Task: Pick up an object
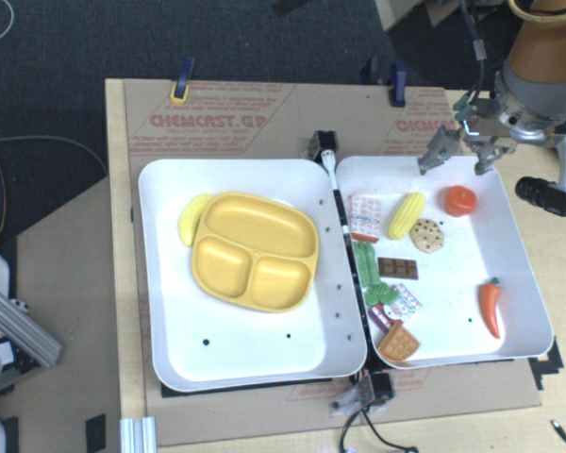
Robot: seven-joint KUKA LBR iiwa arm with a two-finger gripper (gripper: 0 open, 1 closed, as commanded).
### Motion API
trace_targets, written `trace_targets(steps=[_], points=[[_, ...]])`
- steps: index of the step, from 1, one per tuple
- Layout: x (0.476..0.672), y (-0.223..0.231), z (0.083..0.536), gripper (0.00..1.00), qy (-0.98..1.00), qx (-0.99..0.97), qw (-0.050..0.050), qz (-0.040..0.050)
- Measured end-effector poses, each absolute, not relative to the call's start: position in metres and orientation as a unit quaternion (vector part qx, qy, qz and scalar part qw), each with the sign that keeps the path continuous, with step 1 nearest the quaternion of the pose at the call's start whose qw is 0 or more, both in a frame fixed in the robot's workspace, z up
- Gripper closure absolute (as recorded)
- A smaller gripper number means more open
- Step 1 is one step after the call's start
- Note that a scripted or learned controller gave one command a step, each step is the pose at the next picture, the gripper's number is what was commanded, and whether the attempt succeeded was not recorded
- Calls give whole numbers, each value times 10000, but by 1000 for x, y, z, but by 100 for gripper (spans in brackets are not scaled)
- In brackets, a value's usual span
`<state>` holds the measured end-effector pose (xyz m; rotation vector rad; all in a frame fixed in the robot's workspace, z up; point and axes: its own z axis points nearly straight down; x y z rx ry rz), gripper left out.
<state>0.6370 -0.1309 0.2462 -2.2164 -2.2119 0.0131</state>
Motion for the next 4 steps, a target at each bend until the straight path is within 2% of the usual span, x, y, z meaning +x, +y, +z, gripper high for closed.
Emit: trace_targets(steps=[1, 2, 4], points=[[639, -131, 255, 0, -7072, -7070, -7, -2], [632, -135, 195, 0, -7068, -7074, 27, 19], [639, -131, 82, 0, -7074, -7068, 21, 14]])
